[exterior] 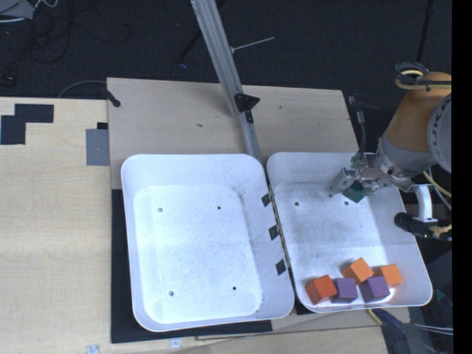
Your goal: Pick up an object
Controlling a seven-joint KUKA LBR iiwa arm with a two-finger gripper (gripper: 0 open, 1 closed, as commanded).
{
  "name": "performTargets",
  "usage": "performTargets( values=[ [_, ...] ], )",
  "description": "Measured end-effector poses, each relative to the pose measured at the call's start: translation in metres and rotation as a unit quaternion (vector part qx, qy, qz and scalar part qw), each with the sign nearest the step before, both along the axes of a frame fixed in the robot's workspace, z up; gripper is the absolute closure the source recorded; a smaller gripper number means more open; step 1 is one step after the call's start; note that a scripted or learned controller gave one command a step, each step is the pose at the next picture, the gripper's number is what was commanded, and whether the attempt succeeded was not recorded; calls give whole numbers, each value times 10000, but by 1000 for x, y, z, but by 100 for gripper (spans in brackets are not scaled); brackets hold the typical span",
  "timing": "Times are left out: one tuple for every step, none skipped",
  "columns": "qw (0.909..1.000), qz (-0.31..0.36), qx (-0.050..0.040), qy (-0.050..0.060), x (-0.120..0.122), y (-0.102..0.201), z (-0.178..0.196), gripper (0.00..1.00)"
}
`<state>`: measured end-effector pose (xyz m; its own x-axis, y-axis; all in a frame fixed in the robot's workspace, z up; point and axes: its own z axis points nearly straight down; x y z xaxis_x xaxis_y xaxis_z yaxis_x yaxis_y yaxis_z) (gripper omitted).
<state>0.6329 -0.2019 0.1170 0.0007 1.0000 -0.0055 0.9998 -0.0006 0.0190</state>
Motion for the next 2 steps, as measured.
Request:
performTargets(
  values=[
    [10000,12,-12,-10,10,-3,-4,0],
    [10000,20,-8,-3,11,-3,-3,0]
  ],
)
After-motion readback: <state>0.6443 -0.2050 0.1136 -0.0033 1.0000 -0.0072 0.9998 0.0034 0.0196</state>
